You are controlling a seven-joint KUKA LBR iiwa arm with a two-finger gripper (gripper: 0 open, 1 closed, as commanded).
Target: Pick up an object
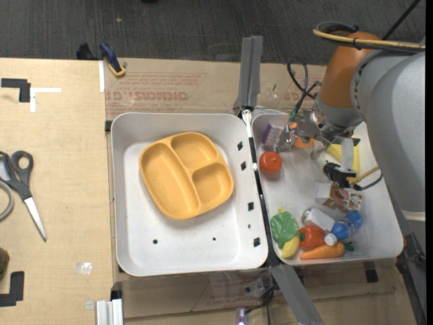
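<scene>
1. Two white bins sit side by side on the bench: the left bin (128, 202) carries a yellow divided plate (187, 173) near its middle, and the right bin (385, 202) holds the toys.
2. Gripper (306, 135) is low over the right bin's far edge, near its far-left corner — whether it is open or closed cannot be told.
3. Just beside it lie a purple piece (274, 135) and, nearer the bin's left edge, a red tomato (270, 162).
4. Along the near edge cluster a green leafy toy (284, 226), a carrot (322, 252) and a blue-capped bottle (333, 225).
5. Scissors (21, 188) rest by the bench's left edge.
</scene>
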